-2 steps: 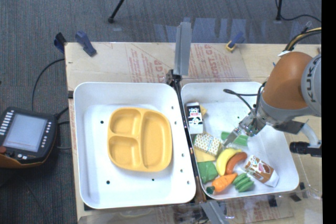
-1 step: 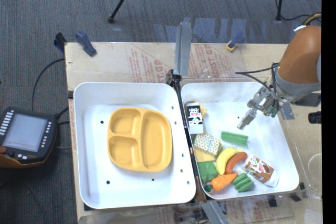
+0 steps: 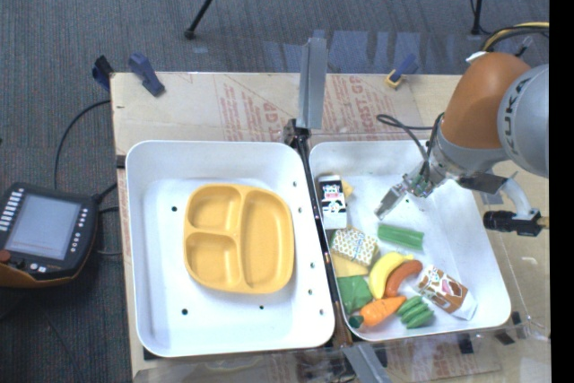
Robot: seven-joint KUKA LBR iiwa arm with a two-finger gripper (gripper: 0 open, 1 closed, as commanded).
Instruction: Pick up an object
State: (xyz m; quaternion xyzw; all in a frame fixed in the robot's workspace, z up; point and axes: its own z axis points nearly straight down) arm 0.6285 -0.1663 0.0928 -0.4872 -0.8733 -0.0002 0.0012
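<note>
While the arm reaches in from the right, the claw (image 3: 401, 193) hovers over the right bin (image 3: 489, 242), fingers spread, grasping nothing. Just below it lies a green stick (image 3: 400, 237), the nearest pick, apart from the pile. Toy food crowds the bin's lower left: milk carton (image 3: 333, 201), patterned block (image 3: 353, 245), banana (image 3: 384, 273), sausage (image 3: 404, 275), carrot (image 3: 380, 311), juice pouch (image 3: 443, 291). Left bin (image 3: 143, 193) holds a yellow tray (image 3: 239, 239). To do it well: centre over the stick, straddle its short width, descend straight, clench only at bin-floor level, avoid nudging the banana.
</note>
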